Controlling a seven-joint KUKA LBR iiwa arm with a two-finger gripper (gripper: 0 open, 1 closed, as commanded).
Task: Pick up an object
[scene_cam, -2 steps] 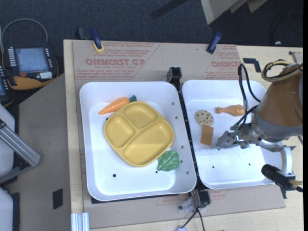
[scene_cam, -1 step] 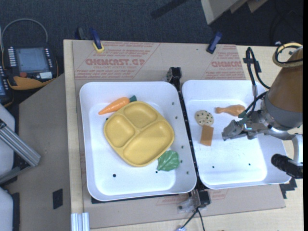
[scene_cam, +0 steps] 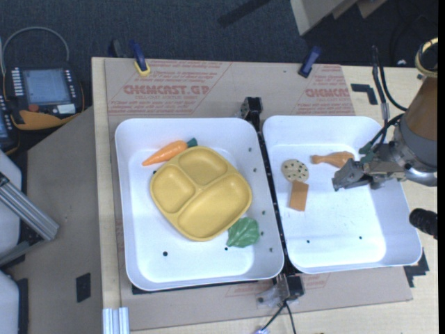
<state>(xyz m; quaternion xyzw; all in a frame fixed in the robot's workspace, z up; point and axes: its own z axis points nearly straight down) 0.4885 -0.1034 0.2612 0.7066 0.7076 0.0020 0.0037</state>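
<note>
Over right bin (scene_cam: 389,252), gripper (scene_cam: 345,177) hovered at 3 o'clock side, nothing visibly held; couldn't tell its state. Drumstick toy (scene_cam: 334,160) sat just at its 11 o'clock, cookie (scene_cam: 295,169) and brown block (scene_cam: 299,195) toward 9. Risk imo: descent nudges drumstick aside, grabs air.

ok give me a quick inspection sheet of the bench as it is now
surface: brown board bearing left bin and right bin, side by side
job's things: left bin: carrot, yellow plate, green leaf; right bin: cookie, orange block, drumstick
clutter: nothing seen
grippers: gripper over right bin, beside drumstick; nothing seen held
cables: black cables along arm, more at board's front edge
surroundings: pendant at left, blue clamps on board's far edge
</note>
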